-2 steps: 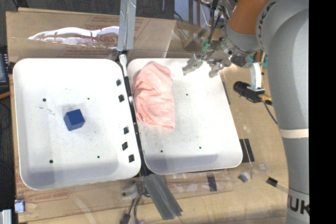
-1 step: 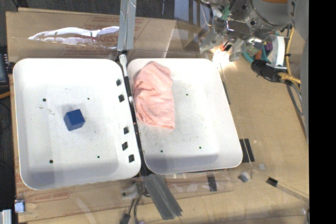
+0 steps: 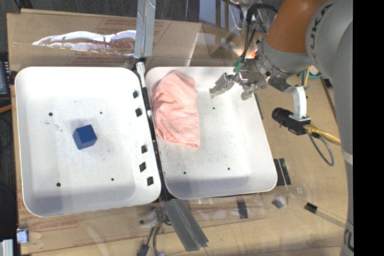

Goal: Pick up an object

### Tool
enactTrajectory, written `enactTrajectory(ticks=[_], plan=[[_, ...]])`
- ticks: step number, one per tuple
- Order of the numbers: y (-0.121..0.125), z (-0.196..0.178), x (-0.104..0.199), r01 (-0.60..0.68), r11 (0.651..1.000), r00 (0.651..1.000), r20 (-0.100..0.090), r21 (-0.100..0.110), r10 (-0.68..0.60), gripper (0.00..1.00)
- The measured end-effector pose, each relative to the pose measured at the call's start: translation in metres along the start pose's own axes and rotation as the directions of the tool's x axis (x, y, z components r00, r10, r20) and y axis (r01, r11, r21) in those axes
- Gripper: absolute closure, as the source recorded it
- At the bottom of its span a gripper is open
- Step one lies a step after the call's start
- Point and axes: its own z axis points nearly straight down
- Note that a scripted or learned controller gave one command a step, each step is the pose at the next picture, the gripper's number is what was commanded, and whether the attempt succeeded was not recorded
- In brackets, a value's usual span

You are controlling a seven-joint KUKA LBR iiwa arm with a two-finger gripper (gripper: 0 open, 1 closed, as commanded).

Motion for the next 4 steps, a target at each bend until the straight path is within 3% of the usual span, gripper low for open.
enactTrajectory(ticks=[1,2,3,4], plan=[[0.007,0.102,0.056,0.094,0.996,0.996,0.000,0.002,-0.094,0.00],[-0.015,0.144,0.011,0.107,0.994,0.994,0.001,-0.001,-0.107,0.00],[-0.019,0.144,0.057,0.245,0.969,0.969,-0.001,0.000,-0.245,0.00],[-0.050,0.144,0.069,0.212,0.977,0.977,0.001,-0.001,-0.212,0.00]])
